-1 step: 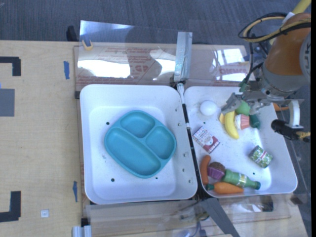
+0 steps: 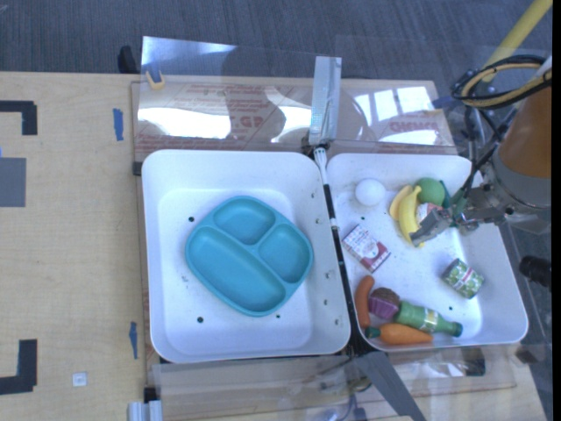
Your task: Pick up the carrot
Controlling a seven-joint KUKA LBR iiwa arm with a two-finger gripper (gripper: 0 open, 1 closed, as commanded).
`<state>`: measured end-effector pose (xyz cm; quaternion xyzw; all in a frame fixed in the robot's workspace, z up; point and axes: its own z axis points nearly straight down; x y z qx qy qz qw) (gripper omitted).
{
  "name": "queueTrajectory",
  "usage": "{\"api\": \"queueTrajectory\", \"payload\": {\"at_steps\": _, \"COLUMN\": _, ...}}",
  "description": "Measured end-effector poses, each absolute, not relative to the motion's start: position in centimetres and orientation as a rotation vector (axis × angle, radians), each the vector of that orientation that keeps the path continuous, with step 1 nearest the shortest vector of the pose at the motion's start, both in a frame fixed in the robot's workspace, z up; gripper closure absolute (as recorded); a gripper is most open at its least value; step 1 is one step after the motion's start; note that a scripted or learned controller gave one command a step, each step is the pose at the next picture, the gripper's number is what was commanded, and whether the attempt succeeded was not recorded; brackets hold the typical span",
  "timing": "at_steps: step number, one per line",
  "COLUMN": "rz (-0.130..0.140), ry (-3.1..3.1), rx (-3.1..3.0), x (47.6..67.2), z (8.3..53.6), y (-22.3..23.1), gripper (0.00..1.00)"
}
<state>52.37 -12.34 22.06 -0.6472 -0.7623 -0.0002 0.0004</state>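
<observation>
While the arm reaches in from the right, things stand like this:
gripper: low over the right bin, at the lower end of the banana — dark fingers look nearly closed with nothing visibly between them, though contact with the banana is too blurred to call
carrot: lying flat near the front wall of the right bin, just in front of the green bottle, well apart from the gripper
green bottle: on its side, touching or nearly touching the carrot
purple item: at the bottle's left end, small, kind unclear
orange piece: slim, tilted, just left of the purple item
banana: yellow, curved, mid-bin
green round item: just right of the banana's top
white ball: left of the banana
red-and-white packet: near the bin's left wall
green can: on its side, right of centre
left bin: holds a blue divided plate — three compartments
</observation>
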Motion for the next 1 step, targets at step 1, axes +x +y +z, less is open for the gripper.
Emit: {"api": "queueTrajectory", "payload": {"at_steps": 1, "rz": -0.006, "ry": -2.431, "rx": -2.005, "x": 56.67, "z": 33.95, "y": -16.36, "gripper": 0.0}}
